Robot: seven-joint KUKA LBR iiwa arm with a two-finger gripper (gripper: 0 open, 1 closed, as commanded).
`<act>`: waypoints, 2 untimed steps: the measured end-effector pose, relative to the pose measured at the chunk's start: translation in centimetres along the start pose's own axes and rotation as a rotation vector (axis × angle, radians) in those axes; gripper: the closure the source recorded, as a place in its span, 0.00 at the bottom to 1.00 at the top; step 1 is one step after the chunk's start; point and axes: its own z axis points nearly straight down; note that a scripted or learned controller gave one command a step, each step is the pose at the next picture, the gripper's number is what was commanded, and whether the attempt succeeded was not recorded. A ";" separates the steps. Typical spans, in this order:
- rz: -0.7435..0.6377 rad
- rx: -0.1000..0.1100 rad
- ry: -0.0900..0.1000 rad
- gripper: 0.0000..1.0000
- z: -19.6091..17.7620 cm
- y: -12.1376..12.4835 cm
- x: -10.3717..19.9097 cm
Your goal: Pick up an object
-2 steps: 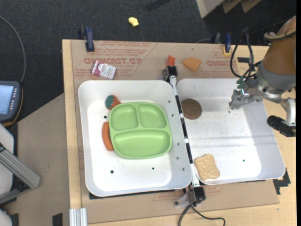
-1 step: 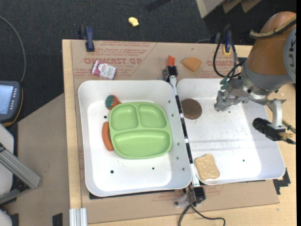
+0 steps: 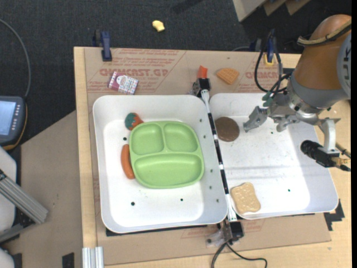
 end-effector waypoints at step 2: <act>-0.002 -0.007 -0.003 0.00 12.0 7.0 -1.1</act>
